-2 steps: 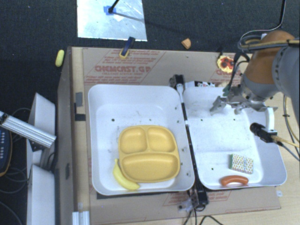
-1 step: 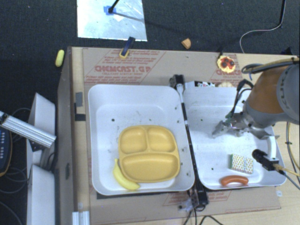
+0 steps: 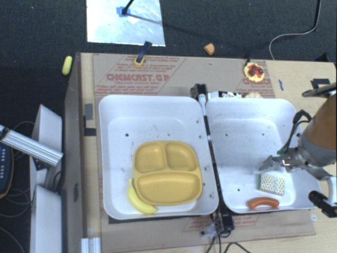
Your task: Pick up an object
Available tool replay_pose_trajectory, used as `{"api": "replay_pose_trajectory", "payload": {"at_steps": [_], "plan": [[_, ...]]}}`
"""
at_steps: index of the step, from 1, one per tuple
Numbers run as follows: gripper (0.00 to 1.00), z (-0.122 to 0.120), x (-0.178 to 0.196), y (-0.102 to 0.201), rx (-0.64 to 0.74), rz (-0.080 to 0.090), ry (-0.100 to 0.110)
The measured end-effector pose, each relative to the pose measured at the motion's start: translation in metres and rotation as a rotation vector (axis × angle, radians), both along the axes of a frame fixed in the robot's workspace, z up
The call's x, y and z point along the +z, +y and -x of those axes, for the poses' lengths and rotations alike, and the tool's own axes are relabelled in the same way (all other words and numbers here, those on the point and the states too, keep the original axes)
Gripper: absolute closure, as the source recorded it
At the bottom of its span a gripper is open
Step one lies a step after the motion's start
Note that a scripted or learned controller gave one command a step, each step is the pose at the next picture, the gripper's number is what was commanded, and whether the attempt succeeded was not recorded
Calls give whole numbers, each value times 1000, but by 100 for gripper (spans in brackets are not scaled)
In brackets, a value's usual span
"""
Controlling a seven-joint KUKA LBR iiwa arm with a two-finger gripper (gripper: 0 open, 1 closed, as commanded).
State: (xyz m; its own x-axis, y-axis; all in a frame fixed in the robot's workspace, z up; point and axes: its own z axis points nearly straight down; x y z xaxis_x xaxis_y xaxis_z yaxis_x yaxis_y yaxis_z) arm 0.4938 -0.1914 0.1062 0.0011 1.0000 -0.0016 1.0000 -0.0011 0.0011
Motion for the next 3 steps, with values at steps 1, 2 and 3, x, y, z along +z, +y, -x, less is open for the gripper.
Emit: {"api": "replay_pose_trajectory", "payload": {"at_steps": [1,2,3], "plan": [[0,6,99,46,4,-1,-3],[0,7,128,-16,1,1,-2],[0,2,-17,-17,1,5,-16]]}}
